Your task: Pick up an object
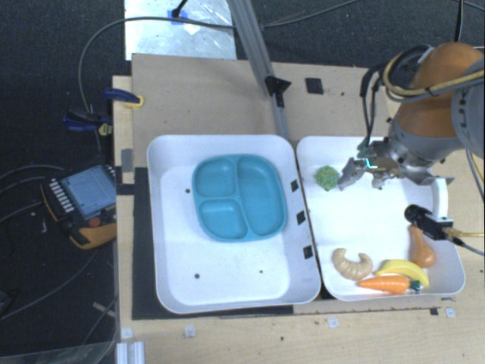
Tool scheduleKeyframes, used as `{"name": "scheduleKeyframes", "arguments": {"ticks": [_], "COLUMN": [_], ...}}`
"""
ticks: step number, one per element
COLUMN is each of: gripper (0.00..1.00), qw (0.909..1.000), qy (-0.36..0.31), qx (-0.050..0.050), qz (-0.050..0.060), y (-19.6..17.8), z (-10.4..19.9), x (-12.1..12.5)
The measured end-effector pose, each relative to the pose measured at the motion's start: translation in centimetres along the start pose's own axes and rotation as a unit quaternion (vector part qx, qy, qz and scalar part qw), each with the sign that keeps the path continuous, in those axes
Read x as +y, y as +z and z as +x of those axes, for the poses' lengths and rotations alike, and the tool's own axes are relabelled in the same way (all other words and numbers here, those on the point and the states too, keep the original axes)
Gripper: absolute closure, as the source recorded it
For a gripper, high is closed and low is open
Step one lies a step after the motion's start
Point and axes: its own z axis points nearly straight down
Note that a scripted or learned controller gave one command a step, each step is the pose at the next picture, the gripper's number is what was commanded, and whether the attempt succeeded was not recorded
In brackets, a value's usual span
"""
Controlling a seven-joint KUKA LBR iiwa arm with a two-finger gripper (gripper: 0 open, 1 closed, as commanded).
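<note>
While my arm (pixel 436 97) reaches in over the right-hand bin (pixel 333 226), my claw (pixel 355 171) hangs above that bin's upper part, and I cannot tell how it stands, since it is small and dark against the white floor. Just to its left, a little lower and very near the tip, lies the broccoli (pixel 326 177), a small green lump close to the bin's left wall; whether I touch it I cannot say. Well below my claw, along the bin's bottom edge, lie a pale croissant (pixel 353 263), an orange carrot (pixel 385 283) and a yellow banana (pixel 405 269), bunched together. A brown pear (pixel 421 250) sits just right of them. Far to my claw's left, in the other bin (pixel 174 279), rests a blue divided plate (pixel 239 197).
</note>
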Motion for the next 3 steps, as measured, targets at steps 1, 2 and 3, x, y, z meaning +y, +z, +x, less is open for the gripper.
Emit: {"name": "scheduleKeyframes", "arguments": {"ticks": [1, 2, 3], "gripper": [0.00, 0.00, 0.00], "qw": [1.0000, 1.0000, 1.0000], "qy": [0.000, 0.001, 0.002], "qx": [0.000, 0.000, 0.000], "qz": [-0.001, 0.002, -0.001], "y": [-0.1, 6.1, 11.1], "z": [0.0, 0.5, 0.5], "x": [0.0, 0.0, 0.1]}}
